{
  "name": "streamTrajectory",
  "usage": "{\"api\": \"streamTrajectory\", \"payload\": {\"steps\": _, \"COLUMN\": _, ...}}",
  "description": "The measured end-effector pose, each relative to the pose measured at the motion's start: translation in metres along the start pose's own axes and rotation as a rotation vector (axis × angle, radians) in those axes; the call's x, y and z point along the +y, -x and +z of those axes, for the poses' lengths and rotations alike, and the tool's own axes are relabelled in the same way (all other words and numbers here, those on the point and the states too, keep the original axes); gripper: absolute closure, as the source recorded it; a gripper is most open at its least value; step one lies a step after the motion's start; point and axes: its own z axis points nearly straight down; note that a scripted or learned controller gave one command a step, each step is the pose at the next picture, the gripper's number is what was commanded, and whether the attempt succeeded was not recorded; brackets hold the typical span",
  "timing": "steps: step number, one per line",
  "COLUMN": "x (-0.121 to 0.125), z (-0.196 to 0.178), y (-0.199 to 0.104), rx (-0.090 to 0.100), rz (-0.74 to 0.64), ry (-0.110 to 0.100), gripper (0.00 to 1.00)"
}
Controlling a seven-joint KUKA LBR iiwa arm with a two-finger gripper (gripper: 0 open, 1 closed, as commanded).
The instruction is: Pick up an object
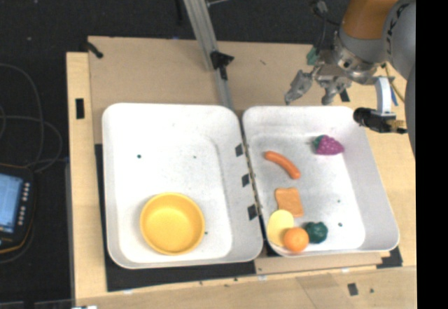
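Arm comes in from upper right, orange band above the wrist, gripper (316, 92) hanging above the far rim of the right bin (364, 160). Fingers spread wide, nothing between them.

Right bin contents (all lying loose on the floor of the bin):
- purple grape bunch (327, 145) near the far right side, closest item to the gripper but well apart from it
- orange sausage-like piece (282, 164), lying at a slant toward the middle
- tan square slice (289, 201), looks like toast, just below the sausage piece
- pale yellow round piece (280, 221) at the near left corner, touching the orange ball (296, 239)
- dark green lump (317, 232) just beside the orange ball on its right (too small to tell what it is)

Left bin (175, 132) holds a yellow bowl (172, 223), upright, at the near side toward the left.

Both bins sit side by side on the tan bench (140, 69). A grey metal post (199, 17) slants up from behind the bins.
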Motion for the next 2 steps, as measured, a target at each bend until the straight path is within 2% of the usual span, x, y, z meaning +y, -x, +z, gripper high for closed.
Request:
{"api": "streamTrajectory", "payload": {"steps": 1, "x": 0.0, "z": 0.0, "y": 0.001, "rx": -0.002, "rz": 0.0, "ry": 0.0, "gripper": 0.0}}
{"api": "streamTrajectory", "payload": {"steps": 2, "x": 0.003, "z": 0.044, "y": 0.008, "rx": -0.002, "rz": 0.003, "ry": -0.004, "gripper": 0.0}}
